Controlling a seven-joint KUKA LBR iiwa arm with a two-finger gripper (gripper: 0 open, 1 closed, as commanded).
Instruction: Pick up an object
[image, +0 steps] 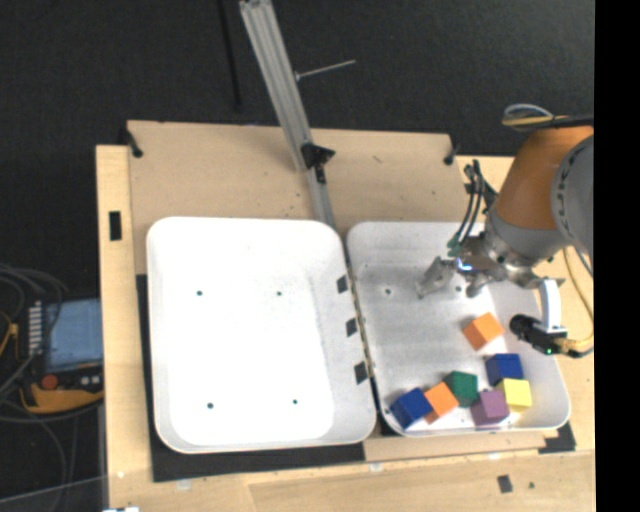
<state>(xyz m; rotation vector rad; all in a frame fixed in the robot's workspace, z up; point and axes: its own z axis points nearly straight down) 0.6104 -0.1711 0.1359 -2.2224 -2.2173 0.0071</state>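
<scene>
**Pincer poised over the right bin, nothing gripped yet**

On the worktop (118, 300) the left bin (250, 330) lies white and bare of blocks. Just beside it, the right bin (400, 320) carries all the candidates, gathered toward its near right corner: a blue block (410, 407) touching an orange block (441, 399), then a green block (463, 386), a purple block (490, 406), a yellow block (517, 392) and a second blue block (504, 367). A lone orange cube (483, 331) sits a little apart, up the bin from the cluster.

The pincer (452, 281) hangs over the bin's upper middle, its fingers spread apart with nothing between them; the bare bin floor shows beneath. The arm (535, 200) reaches in from the right.

This looks like the approach step: no object has been chosen by contact. The lone orange cube is the nearest and least crowded target, so the next move probably calls for shifting toward the near right, centring the spread fingers over it, descending and closing. The clustered blocks touch, leaving little room for fingers.
</scene>
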